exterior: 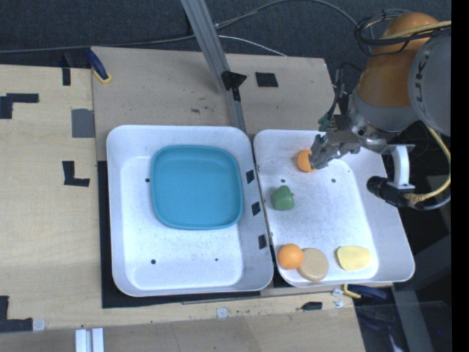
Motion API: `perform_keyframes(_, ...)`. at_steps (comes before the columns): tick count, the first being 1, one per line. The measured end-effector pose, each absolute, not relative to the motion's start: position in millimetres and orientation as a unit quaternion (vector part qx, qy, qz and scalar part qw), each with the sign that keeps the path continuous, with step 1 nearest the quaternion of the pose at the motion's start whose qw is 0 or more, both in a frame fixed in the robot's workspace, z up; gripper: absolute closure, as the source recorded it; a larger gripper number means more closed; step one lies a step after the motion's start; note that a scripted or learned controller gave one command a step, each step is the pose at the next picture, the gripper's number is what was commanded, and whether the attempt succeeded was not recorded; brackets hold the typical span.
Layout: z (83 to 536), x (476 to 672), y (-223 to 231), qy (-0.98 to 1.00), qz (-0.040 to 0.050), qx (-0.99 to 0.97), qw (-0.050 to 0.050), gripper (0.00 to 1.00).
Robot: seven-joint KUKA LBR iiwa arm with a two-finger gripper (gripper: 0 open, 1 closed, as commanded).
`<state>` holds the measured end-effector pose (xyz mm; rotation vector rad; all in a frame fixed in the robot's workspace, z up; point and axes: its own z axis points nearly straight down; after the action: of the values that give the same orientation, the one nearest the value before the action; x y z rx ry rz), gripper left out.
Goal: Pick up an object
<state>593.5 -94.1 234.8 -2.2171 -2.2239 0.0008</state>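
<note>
My gripper [319, 158] hangs over the far part of the right bin [381, 218], its tip right beside a small orange object [303, 160] that peeks out on its left. Whether that object sits between the fingers cannot be made out. A green object [283, 198] lies near the bin's middle left. Along the near edge rest an orange ball [290, 256], a tan round piece [314, 264] and a yellow piece [354, 257].
The left bin [124, 196] holds a blue square plate [196, 186]. A grey metal pole [212, 50] slants up from between the bins at the back. The arm's grey and orange body [399, 72] with cables fills the upper right.
</note>
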Motion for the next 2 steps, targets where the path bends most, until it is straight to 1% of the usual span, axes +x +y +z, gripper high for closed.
perform_keyframes(1, 242.0, 568.3, -42.1, -0.709, -0.0005, -0.706, 0.000, 1.00)
perform_keyframes(2, 227.6, 546.4, 5.4, -0.709, 0.0004, -0.706, 0.001, 1.00)
